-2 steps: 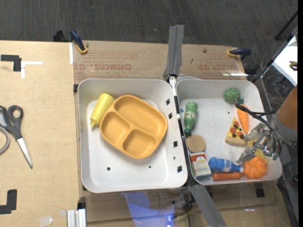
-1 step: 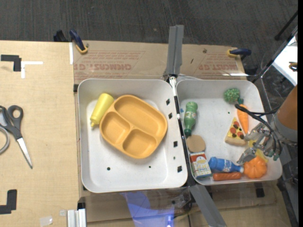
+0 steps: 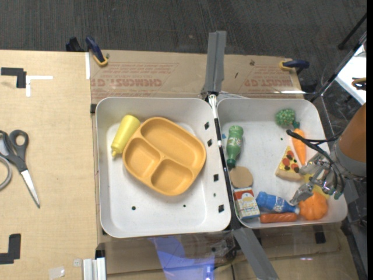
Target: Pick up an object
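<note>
While the scissors lie at the far left of the frame on the wooden bench, well apart from the bins, the left bin holds a yellow divided plate in its middle. A yellow bottle lies just beside the upper left edge of this plate, touching it.

In the right bin, a green bottle lies near the left wall. Below it there is a round brown cookie, then a small red and white carton. Right of the carton lies a blue bottle, and a red sausage lies along the lower wall. At the upper right of this bin sits a green broccoli; under it lies a carrot, and a pizza slice is beside the carrot.

The gripper is low in the lower right part of the right bin, just above an orange fruit and near the right end of the blue bottle. Its fingers look a little spread, and I see nothing between them.
</note>
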`<state>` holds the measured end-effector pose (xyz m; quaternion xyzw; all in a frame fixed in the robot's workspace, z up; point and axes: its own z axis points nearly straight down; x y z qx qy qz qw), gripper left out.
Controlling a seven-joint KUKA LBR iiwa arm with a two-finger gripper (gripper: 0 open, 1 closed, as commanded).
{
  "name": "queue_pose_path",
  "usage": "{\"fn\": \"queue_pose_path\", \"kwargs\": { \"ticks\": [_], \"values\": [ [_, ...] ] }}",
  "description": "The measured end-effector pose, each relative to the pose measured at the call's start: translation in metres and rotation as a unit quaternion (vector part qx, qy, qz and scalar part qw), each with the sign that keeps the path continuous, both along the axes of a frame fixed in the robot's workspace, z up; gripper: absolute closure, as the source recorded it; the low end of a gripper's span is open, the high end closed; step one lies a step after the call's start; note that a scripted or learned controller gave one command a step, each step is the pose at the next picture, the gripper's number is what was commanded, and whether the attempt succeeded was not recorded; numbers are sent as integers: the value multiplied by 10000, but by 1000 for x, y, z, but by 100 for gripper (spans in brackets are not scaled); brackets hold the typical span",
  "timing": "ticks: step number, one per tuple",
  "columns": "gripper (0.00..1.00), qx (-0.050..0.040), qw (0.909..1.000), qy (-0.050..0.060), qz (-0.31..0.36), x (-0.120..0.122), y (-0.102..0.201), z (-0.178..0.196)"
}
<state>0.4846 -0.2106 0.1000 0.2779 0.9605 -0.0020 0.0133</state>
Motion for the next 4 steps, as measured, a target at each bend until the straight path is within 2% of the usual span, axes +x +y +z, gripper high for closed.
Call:
{"fn": "queue_pose_path", "kwargs": {
  "ticks": [1,2,3,4],
  "values": [
    [0,42,10000,19,57,1,-9,0],
    [0,20,10000,36,15,24,-3,0],
    [100,-5,10000,-26,28,28,-3,11],
    [100,70,9913,103,-1312,-6,60,96]
  ]
}}
